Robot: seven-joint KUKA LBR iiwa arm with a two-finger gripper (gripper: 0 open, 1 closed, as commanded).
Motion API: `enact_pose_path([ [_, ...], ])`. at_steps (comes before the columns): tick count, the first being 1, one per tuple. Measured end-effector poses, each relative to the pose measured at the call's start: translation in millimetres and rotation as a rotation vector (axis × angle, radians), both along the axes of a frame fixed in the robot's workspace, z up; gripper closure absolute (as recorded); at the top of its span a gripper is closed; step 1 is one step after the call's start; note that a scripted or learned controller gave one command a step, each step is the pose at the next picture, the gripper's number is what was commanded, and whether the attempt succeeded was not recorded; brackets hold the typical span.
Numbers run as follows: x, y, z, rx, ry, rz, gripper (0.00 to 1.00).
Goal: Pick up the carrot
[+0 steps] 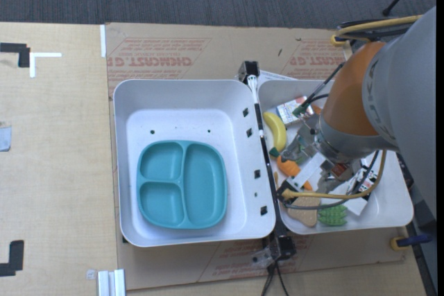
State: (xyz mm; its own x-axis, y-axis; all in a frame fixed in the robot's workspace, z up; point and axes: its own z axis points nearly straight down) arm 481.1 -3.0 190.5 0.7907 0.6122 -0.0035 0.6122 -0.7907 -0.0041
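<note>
Camera view: small orange carrot [288, 167], partly hidden.

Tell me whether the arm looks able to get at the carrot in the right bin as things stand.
Probably yes. The end effector hangs just beside the carrot, whose orange top shows uncovered. The banana lies close on the far side, and other clutter crowds it, which may hamper a clean grasp.

carrot [288, 167] hemmed: banana [275, 131], arm [374, 100] overhead.
</note>
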Motion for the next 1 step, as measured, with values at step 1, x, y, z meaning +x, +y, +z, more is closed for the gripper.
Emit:
enact_pose_path([
  [1, 0.0, 0.0, 0.0, 0.0, 0.0, 0.0, 0.0],
])
